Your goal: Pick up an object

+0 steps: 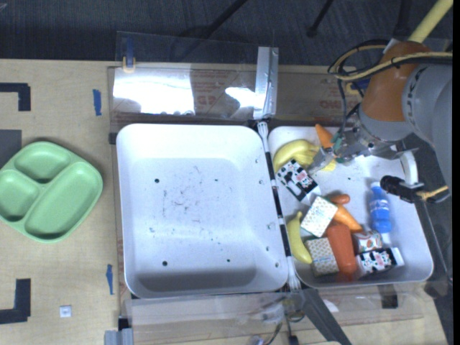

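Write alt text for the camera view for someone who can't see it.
A grey arm reaches from the right, its claw over the right bin, crowded with bananas, carrots, a bottle and boxes. A green tray sits far left.

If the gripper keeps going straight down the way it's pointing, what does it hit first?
Probably the banana at the right bin's back corner; the gripper hangs beside its right end, though depth is unclear.

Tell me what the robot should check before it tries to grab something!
1. Things to pick sit in the right bin: ok, banana, blue bottle, orange carrot and more.
2. Gripper is above that bin: ok, near its back edge.
3. Fingers open: cannot tell.
4. Gripper already holding something: cannot tell.
5. Banana lies free: not ok, a black-and-white box touches it.
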Motion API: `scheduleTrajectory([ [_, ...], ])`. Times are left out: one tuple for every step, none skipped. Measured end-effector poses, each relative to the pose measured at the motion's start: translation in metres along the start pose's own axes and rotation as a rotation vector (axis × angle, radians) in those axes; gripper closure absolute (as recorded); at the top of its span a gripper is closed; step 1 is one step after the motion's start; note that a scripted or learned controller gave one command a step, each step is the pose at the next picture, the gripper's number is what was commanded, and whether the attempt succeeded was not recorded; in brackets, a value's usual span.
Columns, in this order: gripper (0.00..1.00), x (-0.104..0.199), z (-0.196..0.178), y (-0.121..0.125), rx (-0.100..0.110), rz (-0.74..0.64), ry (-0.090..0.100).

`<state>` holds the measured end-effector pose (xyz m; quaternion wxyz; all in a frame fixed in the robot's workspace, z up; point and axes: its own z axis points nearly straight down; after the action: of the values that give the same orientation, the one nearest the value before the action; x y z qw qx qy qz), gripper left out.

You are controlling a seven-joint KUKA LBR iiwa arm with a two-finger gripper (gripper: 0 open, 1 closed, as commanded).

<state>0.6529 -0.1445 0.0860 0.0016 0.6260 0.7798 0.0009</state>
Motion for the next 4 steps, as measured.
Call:
scheduleTrajectory([
  [0.0,-0.03,-0.096,-0.053,0.0,0.028,-0.001],
  [0.0,-0.056,-0.011,-0.061,-0.006,0.0,0.006],
  [0.0,-0.046,-0.003,-0.11,-0.007,-0.016,0.011],
  [0.0,-0.041,-0.003,-0.133,-0.011,-0.063,0.007],
])
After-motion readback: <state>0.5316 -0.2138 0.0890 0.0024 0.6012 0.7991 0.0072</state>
